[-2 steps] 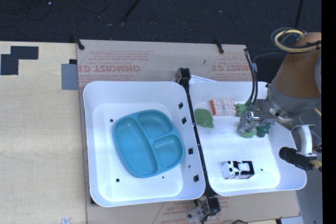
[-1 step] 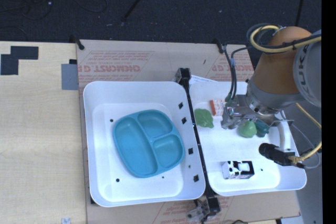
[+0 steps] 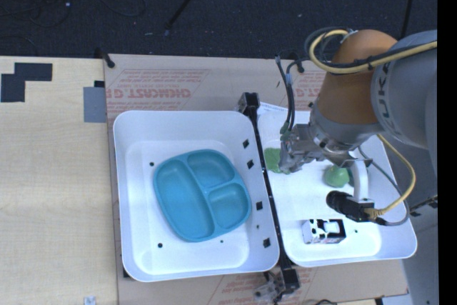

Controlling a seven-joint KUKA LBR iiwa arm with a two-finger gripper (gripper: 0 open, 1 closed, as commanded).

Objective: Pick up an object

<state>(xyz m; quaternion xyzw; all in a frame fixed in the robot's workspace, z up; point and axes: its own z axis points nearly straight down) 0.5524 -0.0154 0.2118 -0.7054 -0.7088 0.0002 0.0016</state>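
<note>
My gripper (image 3: 290, 162) hangs low over the left part of the right bin (image 3: 396, 243), under the grey wrist and orange band. A pale green object (image 3: 272, 158) lies right beside it, against the bin's left wall; whether they touch I cannot tell. Just right of the wrist lies a second green object (image 3: 337, 174), partly hidden by the arm. A small black-and-white object (image 3: 323, 231) rests near the bin's front edge.
The left bin (image 3: 132, 153) holds a blue divided plate (image 3: 201, 193) lying at a slant. A black divider with clips (image 3: 258, 175) runs between the two bins. Cardboard (image 3: 171, 86) lies under both, on a pale wooden bench.
</note>
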